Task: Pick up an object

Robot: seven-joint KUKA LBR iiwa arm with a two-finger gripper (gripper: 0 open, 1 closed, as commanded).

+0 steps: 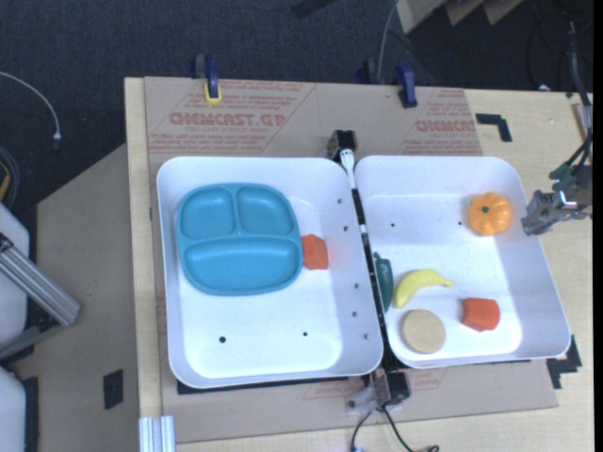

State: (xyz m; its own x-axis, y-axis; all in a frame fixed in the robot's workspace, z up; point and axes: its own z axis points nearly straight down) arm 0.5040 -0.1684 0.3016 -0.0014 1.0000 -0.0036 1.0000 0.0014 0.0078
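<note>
Gripper (551, 205) sits just right of the pumpkin (489, 214), finger state indeterminate, nothing visibly held: approach made, grasp and lift of 1 object remain.

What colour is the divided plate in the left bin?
Light blue; the divided plate shows plainly in the camera view.

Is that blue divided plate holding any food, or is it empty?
Empty. The blue divided plate shows three bare compartments; the small orange block lies beside its right edge on the bin floor, not in it.
</note>
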